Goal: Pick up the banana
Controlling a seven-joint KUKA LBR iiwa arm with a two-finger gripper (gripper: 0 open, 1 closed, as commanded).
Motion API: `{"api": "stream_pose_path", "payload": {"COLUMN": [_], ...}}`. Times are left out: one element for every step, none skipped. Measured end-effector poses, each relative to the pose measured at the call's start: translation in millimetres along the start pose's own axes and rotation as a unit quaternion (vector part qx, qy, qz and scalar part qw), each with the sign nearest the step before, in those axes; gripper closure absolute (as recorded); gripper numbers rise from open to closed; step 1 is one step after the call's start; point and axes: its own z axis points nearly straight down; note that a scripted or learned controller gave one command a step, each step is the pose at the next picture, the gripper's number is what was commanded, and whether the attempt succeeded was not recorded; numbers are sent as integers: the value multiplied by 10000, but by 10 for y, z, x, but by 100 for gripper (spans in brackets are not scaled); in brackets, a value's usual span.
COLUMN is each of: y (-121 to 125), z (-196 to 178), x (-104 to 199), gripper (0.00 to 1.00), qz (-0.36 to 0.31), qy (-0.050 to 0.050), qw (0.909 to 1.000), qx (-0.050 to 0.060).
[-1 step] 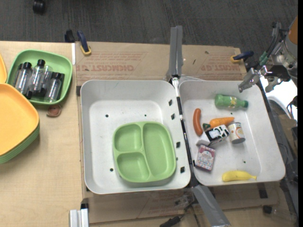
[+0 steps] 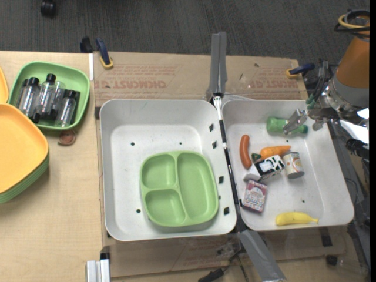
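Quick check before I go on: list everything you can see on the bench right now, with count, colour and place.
banana: 1, yellow, right bin, near corner
hot dog: 1, red, right bin, left side
carrot: 1, orange, right bin, middle
can: 1, white, beside carrot
small box: 1, pink, right bin
green toy: 1, right bin, far side
divided plate: 1, green, left bin
bottles: several, dark-capped, in green tray far left
orange plates: stack, left edge
claw: 1, grey, at green toy

Dark grey carpet (image 2: 176, 10) beyond bench (image 2: 53, 239)
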Motion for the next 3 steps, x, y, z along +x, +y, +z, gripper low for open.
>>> {"api": "stream_pose_path", "payload": {"y": [-146, -145, 323], "z": [776, 680, 256], "x": [-109, -121, -340], "gripper": [0, 100, 100], "qz": [-389, -371, 2381], "qy": [1, -3, -5], "qw": [9992, 9993, 9712], "qx": [-7, -16, -8]}}
